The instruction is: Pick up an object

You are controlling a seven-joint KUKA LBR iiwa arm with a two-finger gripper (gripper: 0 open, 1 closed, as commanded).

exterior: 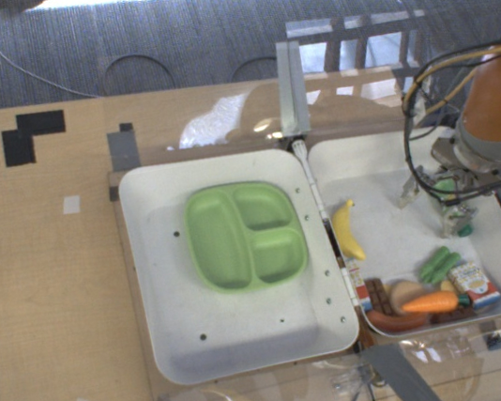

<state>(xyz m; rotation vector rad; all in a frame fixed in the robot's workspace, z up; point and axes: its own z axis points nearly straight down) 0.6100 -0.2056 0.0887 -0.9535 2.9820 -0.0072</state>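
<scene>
Writing is too small to read anywhere, even on the one juice carton [474,285]. Left bin [151,259] holds one green divided plate [245,236]. Right bin [377,159] holds one banana [346,232], one carrot [430,304] and one green vegetable [439,263]. Gripper [457,220] hangs over the right bin; its state cannot be told.

Table [49,305]: pale wood-look laminate, matt, smooth. Both bins, left [176,350] and right [368,165]: white plastic, smooth, slight sheen. Divided plate [242,236]: light green plastic, matt. Banana [346,231], carrot [431,303], green pods [440,264]: glossy toy plastic. Small carton [474,285]: printed paper look. Post between the bins [290,88]: grey brushed metal. Arm band [500,100]: orange, smooth, glossy. Floor [157,39]: dark ribbed carpet, rough.
</scene>
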